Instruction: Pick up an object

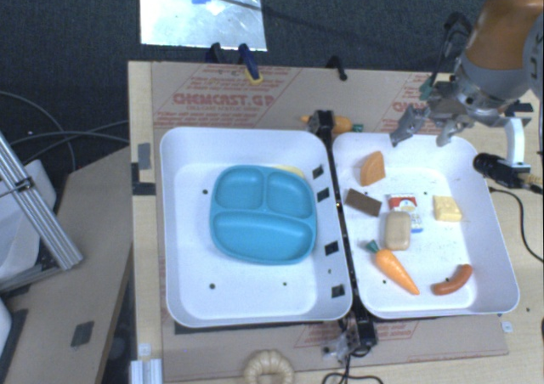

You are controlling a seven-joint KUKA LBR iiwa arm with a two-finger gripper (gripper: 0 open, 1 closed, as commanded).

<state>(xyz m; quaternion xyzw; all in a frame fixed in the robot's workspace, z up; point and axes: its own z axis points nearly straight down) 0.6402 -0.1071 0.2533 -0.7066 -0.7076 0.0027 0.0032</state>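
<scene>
My gripper [422, 131] hangs open above the far edge of the right bin [501, 272], with nothing between its fingers. Below it in that bin lie an orange wedge [371, 168], a brown bar [363, 202], a small red and white packet [403, 202], a tan bread-like piece [397, 230], a yellow cheese cube [446, 208], a carrot [396, 271] and a sausage [451, 280]. The orange wedge is the nearest thing to the fingers, a little to their left and nearer the camera.
The left bin [183, 280] holds a blue divided plate [262, 212] with something pale yellow peeking out behind it. A row of black clips runs along the seam between the bins. A pale ring [270, 367] lies on the bench front.
</scene>
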